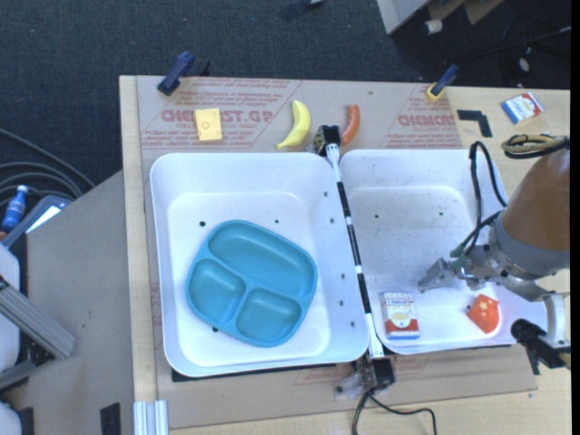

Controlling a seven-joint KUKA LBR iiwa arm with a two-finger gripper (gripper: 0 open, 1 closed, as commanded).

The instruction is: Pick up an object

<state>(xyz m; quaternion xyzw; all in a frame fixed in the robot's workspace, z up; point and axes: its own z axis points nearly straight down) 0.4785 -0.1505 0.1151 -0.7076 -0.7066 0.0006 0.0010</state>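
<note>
In the right bin [399, 198] a small white and red box [400, 316] lies near the front wall. A red-orange object [484, 314] rests to its right, close to the front right corner. My gripper [446, 275] hangs low over the bin floor, between and slightly behind these two items. It touches neither of them, and nothing is visibly held. The arm's orange band and grey wrist cover the bin's right side.
The left bin [172, 188] holds a blue divided plate [252, 282]. Behind the bins on the bench lie a yellow banana [295, 125], an orange-red piece [350, 123] and a yellow square [207, 125]. A black cable [478, 166] loops over the right bin's back corner.
</note>
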